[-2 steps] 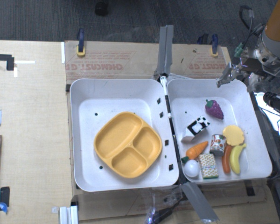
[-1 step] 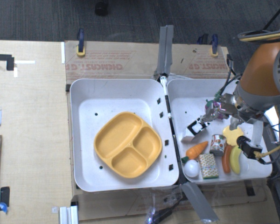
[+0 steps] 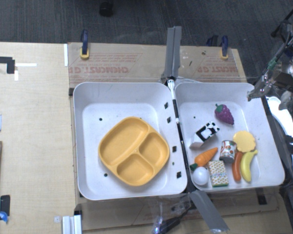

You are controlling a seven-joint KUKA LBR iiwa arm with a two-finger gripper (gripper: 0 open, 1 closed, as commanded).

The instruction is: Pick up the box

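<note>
Ok, here's what you've got. The right bin (image 3: 263, 130) holds all the small stuff and the left bin (image 3: 88, 130) holds a yellow divided plate (image 3: 133, 151), sitting about centre.

Your target, the box (image 3: 218, 173), is a small tan one with a printed top. It lies flat near the near edge of the right bin, a bit left of that bin's centre. It's crowded:
- a white egg (image 3: 200, 175) is just beside it on the left, looks like touching
- an orange carrot (image 3: 206, 156) is just beyond the egg, angled, its tip pointing right and far
- a small can (image 3: 227, 150) is just beyond the box, to the right
- a red sausage (image 3: 238, 165) is just right of the box, and a banana (image 3: 247, 165) is right of that, both running near-to-far
- a yellow round piece (image 3: 244, 141) sits at the far end of the banana

Watch the second boxy item: a black-and-white carton (image 3: 206, 131) lies tilted mid-bin, beyond the carrot. Purple grapes (image 3: 224, 114) are farther back and to the right.

The end effector (image 3: 258, 91) sits at the far right rim of the right bin, well apart from the box, with nothing visibly in it. You can't tell released or clenched from this angle because it's too cluttered there.

Both bins sit on cardboard on the counter (image 3: 29, 130).
</note>
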